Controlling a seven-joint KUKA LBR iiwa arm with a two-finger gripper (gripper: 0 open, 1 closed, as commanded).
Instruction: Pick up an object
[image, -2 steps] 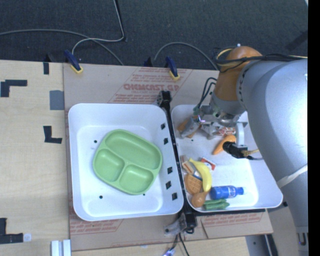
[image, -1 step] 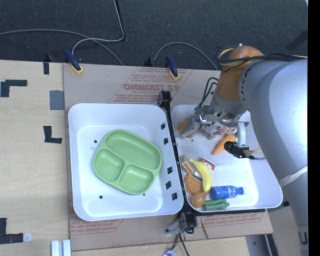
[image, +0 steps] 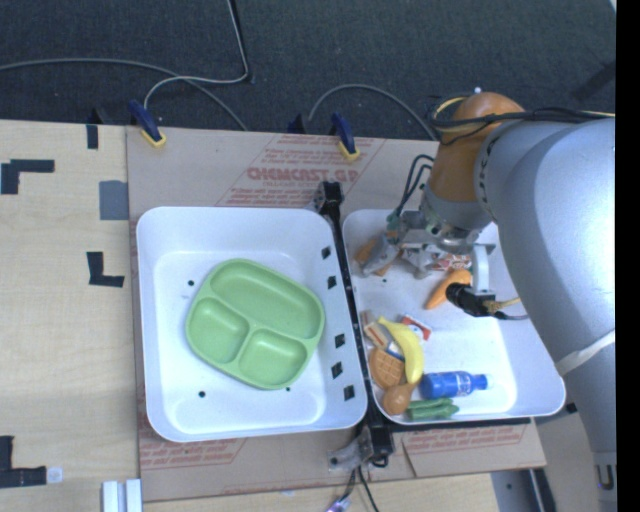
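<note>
A large grey arm (image: 560, 230) with an orange band is reaching in from the right and bending down over the right white bin (image: 530, 385). Its pincer (image: 418, 252) is hanging low over the far part of that bin; how wide it is standing cannot be told from this angle.

To the left of the pincer, across the black divider, the left white bin (image: 160, 300) is holding a green divided plate (image: 256, 322), well apart from the pincer.

Both bins are sitting on a brown cardboard sheet (image: 270, 170) on the wooden table (image: 50, 300).

Nearer the camera than the pincer, a yellow banana (image: 405, 345) is lying in the right bin, apart from the pincer. Just beyond it toward the near edge, a blue bottle (image: 452, 383) is lying on its side, with a small green item (image: 432, 408) just beside it.

Just to the right of the pincer and close by, an orange carrot-like piece (image: 445, 287) is lying on the bin floor. Nothing can be seen between the pincer's tips.
</note>
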